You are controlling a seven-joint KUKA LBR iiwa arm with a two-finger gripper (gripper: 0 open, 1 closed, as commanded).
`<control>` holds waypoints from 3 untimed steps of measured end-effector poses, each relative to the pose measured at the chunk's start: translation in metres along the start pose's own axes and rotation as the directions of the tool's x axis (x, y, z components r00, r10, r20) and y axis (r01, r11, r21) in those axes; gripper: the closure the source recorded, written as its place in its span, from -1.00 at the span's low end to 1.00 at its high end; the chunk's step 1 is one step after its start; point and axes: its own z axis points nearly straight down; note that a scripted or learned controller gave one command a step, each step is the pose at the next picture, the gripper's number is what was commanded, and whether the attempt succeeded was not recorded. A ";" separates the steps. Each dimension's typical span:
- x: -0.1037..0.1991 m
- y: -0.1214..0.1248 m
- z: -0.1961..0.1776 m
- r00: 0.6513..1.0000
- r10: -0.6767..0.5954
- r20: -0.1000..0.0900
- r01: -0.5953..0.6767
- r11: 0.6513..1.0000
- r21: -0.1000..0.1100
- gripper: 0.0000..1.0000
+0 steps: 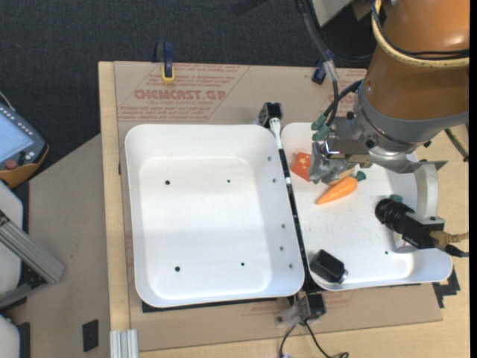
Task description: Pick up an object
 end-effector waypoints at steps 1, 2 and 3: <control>0.050 0.000 -0.009 1.000 0.001 0.000 -0.001 1.000 0.000 1.00; 0.053 0.000 0.017 1.000 0.006 0.001 -0.006 1.000 0.008 1.00; 0.063 0.001 -0.052 1.000 0.003 -0.002 -0.003 1.000 -0.006 1.00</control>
